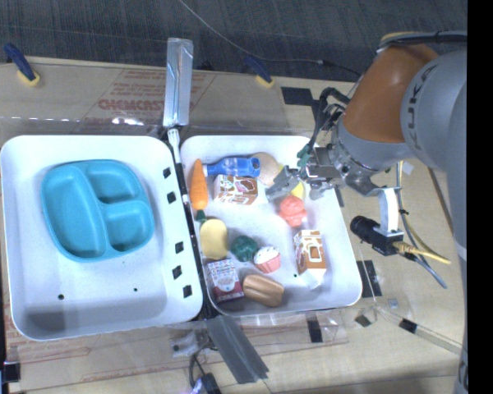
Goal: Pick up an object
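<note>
1. The left bin (33, 302) on the tabletop holds a blue divided tray (99, 208), lying well apart from the hand.
2. The right bin (345, 290) carries the toy food. Along its left side lie an orange carrot (198, 185) with its long axis running up and down the view, a yellow lemon (214, 238) and a small dark packet (223, 279).
3. Toward the middle are a blue bottle (235, 167) lying crosswise, a brown carton (236, 190), a green piece (246, 247), a cupcake (267, 259) and a bread roll (263, 289).
4. Further right sit a pink-red fruit (292, 210) and an upright-lying carton (311, 250).
5. The hand (300, 179) hangs over the bin's upper right part; whether it is wide or narrow I cannot tell.
6. The nearest candidate seems to be the pink-red fruit, just below and slightly left of the hand, so a short drop toward the view's bottom looks like the deciding move.
</note>
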Available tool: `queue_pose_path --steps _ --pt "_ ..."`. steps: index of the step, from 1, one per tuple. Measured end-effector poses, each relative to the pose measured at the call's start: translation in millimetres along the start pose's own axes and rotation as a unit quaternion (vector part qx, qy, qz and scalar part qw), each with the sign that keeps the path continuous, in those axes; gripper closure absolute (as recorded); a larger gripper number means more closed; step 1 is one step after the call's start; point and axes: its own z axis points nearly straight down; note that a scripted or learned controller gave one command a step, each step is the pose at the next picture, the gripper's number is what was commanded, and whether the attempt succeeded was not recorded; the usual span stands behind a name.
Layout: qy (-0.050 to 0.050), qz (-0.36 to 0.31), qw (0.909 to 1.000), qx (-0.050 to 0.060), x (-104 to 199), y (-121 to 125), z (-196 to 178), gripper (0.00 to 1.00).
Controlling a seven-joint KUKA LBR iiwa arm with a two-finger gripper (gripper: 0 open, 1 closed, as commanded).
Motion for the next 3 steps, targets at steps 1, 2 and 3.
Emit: queue_pose_path --steps 1,2,3 --pt "0.0 -0.061 0.9981 -0.003 -33 -34 134 0.0" --pt "0.0 0.009 1.0 -0.002 36 11 136 0.0" --pt "-0.003 0.04 0.9991 -0.017 60 -66 130 0.0"
